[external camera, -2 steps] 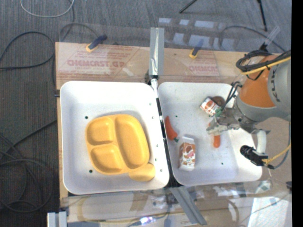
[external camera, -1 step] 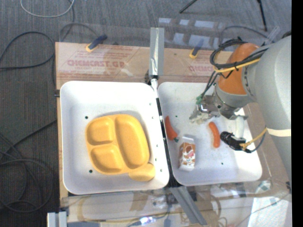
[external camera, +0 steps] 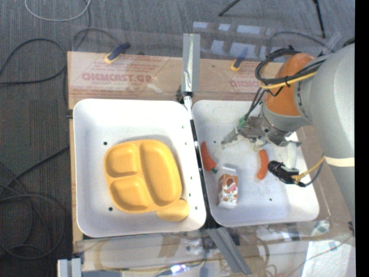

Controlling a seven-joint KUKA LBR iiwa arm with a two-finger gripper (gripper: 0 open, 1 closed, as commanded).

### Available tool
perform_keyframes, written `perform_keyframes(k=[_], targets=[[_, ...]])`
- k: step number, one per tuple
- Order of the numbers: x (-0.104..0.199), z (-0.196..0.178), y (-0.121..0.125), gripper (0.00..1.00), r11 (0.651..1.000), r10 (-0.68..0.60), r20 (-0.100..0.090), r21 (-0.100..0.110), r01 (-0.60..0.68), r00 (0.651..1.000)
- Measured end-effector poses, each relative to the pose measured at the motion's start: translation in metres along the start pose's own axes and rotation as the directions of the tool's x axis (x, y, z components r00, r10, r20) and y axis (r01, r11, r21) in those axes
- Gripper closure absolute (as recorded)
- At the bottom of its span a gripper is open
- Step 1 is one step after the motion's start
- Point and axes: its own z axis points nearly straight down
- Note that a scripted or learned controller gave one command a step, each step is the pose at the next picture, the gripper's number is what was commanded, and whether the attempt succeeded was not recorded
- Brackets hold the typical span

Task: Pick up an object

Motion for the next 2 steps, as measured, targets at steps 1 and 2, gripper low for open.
perform_keyframes(k=[1, 2], targets=[[-0.0596, -0.0009, -0.0690, 0.00, 0.998, -0.060, 0.000, 0.001, 0.060, 0.998], [-0.0586, -0.0102, -0.0677, 1.00, 0.998, -0.061, -0.001, -0.001, 0.061, 0.998]])
